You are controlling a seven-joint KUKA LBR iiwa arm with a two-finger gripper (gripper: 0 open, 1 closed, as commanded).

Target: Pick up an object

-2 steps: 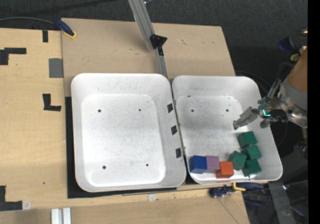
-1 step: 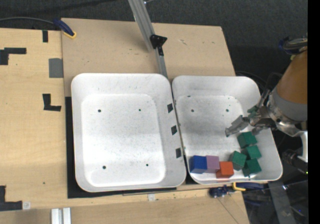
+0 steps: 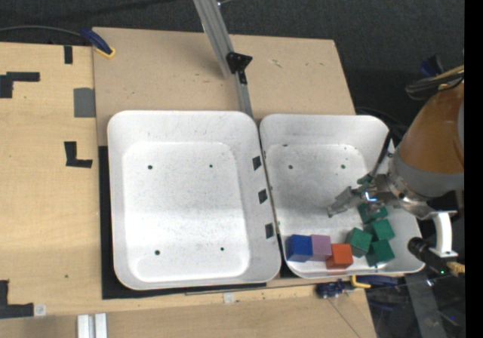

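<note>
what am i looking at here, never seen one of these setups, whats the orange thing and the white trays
This is a single photo from a camera fixed above a workbench, looking down at a slant. The orange and grey shape at the right is a robot arm reaching in from that side. At its end is a two-finger gripper, the metal part that pinches things to pick them up.

On the bench sit two shallow white trays side by side. The left tray and the right tray are where objects go. The small blocks lie in the near corner of the right tray: a blue block, a lilac block, an orange block and a few green blocks.

The gripper hangs over the right tray, just beside the green blocks. I see nothing pinched between its fingers, so nothing looks picked up.
</note>
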